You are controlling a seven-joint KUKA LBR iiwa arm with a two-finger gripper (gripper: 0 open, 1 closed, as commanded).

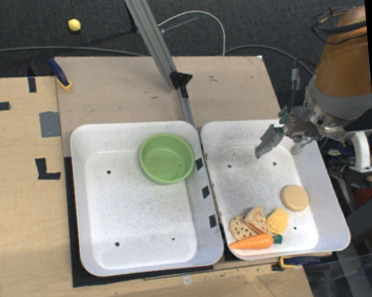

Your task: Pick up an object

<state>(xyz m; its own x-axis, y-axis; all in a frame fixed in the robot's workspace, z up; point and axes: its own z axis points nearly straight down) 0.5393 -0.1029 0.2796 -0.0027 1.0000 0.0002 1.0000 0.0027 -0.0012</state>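
Observation:
My gripper (283,145) hangs over the upper right part of the right bin (237,140). It is open, and there is nothing between its fingers. Several food toys lie at the bin's front, below the gripper: a round tan bun (294,198), a yellow corn piece (278,220), a bread slice (257,220), a brown cracker (239,227) and an orange carrot (252,242). A green bowl (167,157) sits upright in the left bin (114,215), near its far right corner.
A slanted metal pole (154,41) comes down to the gap between the bins. A blue clamp (60,73) sits at the board's far left corner, and a yellow ball (73,24) lies on the dark floor beyond. Cables run behind the right bin.

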